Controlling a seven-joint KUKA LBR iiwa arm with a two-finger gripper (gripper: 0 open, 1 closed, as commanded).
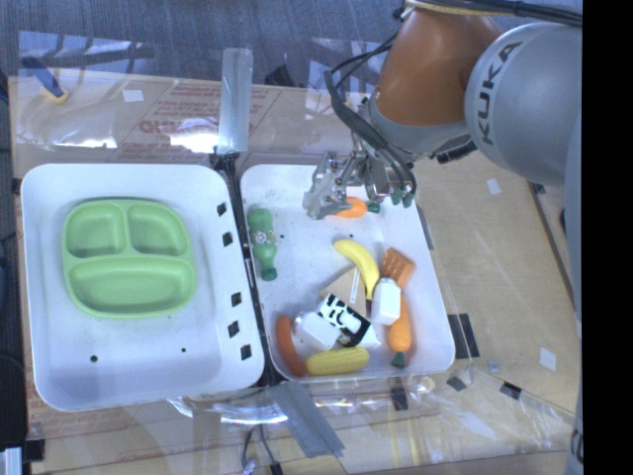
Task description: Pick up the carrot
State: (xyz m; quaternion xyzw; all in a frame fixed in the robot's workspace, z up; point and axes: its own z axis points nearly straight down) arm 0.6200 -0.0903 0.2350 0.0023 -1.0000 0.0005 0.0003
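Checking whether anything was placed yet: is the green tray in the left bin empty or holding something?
Empty. All three compartments of the green tray show bare green; the food items lie in the right bin.

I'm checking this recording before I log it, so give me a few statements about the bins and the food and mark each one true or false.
1. The green divided plate lies in the left bin. True.
2. The banana lies in the left bin. False: it lies in the right bin.
3. The gripper is over the far end of the right bin, with a small orange piece at it. True.
4. The green bottle stands on the plate. False: it lies in the right bin near the divider.
5. An orange carrot lies near the right bin's near right corner. True.
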